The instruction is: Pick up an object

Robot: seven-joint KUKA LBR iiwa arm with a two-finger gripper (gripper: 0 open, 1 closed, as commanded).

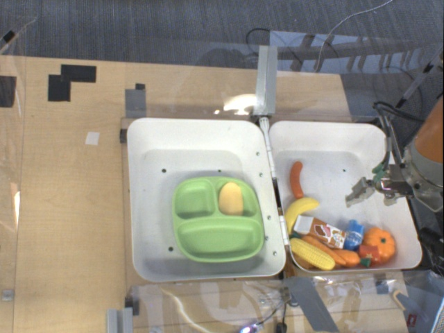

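targets: I see a heap of toy food in the right bin [326, 141], near its front wall: banana [301, 209], corn cob [311, 252], carrot [335, 250], juice carton [326, 232], orange pumpkin [379, 245].
sausage: red sausage [297, 178] lies alone, just behind the banana, toward the right bin's left wall.
claw: claw [373, 190] hangs over the right bin's right half, behind the heap; fingers look spread, released, nothing between them.
arm: comes in over the right bin's right wall.
progress: I judge nothing picked yet; every item lies in the bins. Still left: choose one, descend, clench, lift.
nearest pick: pumpkin or carton, my guess, both just in front of the claw.
left bin: left bin [146, 186] beside the right bin holds a green tray [208, 238] with a yellow lemon [231, 199] in one compartment.
counter: wooden counter [62, 207] carries both bins.
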